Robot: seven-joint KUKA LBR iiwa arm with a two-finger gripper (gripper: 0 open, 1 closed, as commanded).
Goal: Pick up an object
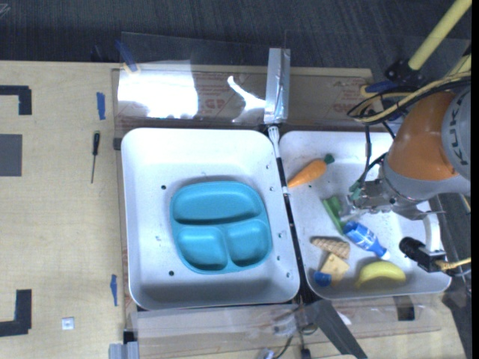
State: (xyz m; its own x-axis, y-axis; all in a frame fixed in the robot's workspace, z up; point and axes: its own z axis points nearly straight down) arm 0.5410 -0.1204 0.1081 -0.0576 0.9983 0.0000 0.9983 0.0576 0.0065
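2 white bins, arm over the right one

Gripper [358, 198] hangs above the right bin [419, 284], beside the green stick [331, 209], carrot [307, 173] beyond.

A pale wooden surface [52, 223] bears black corner marks and blue tape; dark grey carpet [187, 6] lies beyond it.

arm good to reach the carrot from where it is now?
Probably yes. The carrot lies alone near the top left corner of the right bin, with bare floor around it. The gripper hangs just to its right, above the green stick and bottle, nothing between them.
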